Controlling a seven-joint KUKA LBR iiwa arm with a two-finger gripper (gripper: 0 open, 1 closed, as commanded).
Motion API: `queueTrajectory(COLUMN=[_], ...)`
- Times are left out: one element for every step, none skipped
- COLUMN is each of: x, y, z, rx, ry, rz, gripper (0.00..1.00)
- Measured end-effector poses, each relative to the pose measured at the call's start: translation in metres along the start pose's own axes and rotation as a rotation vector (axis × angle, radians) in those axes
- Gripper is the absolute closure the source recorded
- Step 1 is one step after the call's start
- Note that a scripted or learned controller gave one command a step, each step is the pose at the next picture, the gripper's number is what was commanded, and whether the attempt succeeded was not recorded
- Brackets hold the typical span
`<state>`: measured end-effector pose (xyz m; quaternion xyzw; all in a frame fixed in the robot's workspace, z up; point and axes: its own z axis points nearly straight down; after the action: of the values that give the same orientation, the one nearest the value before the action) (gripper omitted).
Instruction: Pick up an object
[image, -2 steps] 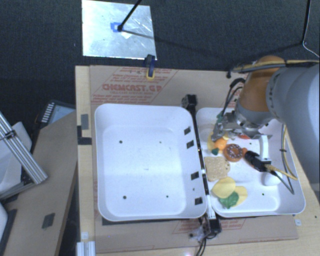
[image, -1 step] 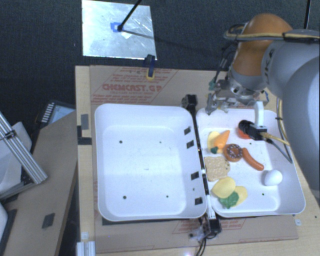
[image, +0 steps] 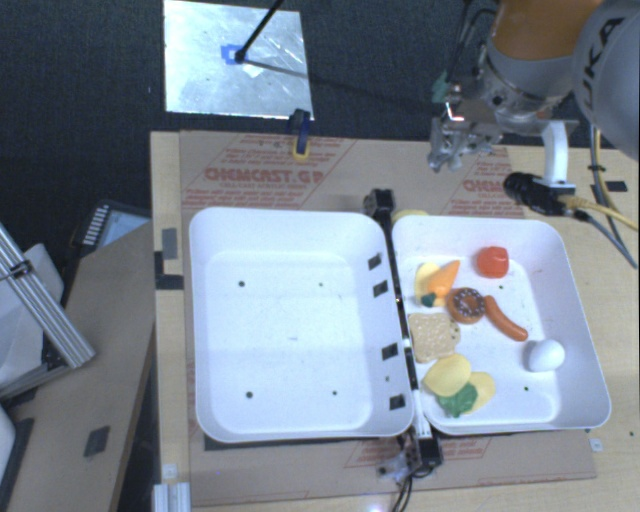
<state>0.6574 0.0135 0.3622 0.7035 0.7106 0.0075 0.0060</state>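
Lying at rear left: crinkled silvery sheet, flat and square. Sitting just in front of it: blue-and-yellow clamp on printed brown cardboard.

Resting side by side on the cardboard: left bin, smooth white plastic with rounded corners, then right bin, the same make.

Lying in the right bin, all toy food: speckled tan bread slice, glossy yellow lump, crinkly green leaf, brown ring doughnut, red rounded piece, curved orange sausage, smooth white egg.

Hanging above the cardboard behind the right bin, well apart from the food: gripper, grey metal. Carrying nothing visible; grip state unreadable.
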Motion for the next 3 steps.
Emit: queueTrajectory(x=[0.074, 0.119, 0.163], y=[-0.014, 0.013, 0.013], z=[0.071, 0.047, 0.017], rx=[0.023, 0.012, 0.014], ry=[0.001, 0.0, 0.001], rz=[-0.001, 0.002, 0.002], gripper=[1.0, 1.0, 1.0])
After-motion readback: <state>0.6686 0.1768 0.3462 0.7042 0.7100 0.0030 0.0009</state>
